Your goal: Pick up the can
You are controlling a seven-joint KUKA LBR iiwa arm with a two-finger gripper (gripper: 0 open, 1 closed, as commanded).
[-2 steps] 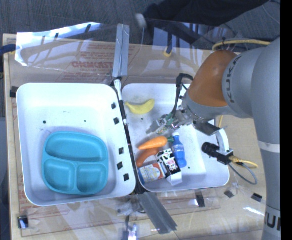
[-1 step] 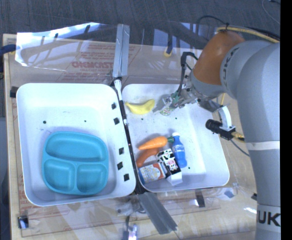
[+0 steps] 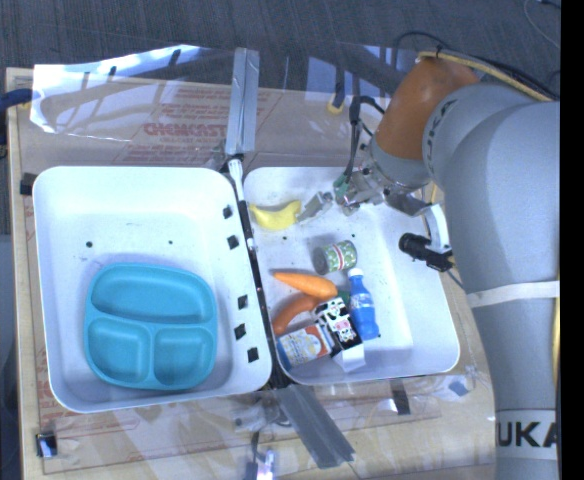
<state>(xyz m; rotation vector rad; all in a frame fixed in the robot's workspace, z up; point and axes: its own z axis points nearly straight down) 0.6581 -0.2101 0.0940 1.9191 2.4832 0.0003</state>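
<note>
Dark carpet is surrounding the table (image 3: 122, 118), which is carrying two white bins. Reaching in from the right, the grey arm (image 3: 492, 198) is hanging its claw (image 3: 344, 196) over the right bin (image 3: 422, 343), near the banana (image 3: 275, 214); whether the claw is parted or closed is impossible to tell. A blue tray (image 3: 152, 325) is lying in the left bin (image 3: 62, 208). The can (image 3: 338, 257) is lying on its side mid-bin, just above the carrot (image 3: 304, 283) and blue bottle (image 3: 361, 311).

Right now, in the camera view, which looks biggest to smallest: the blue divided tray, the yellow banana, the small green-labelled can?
1. Blue divided plastic tray, by far the largest.
2. Yellow banana.
3. Small green-labelled can, only slightly smaller.
</note>
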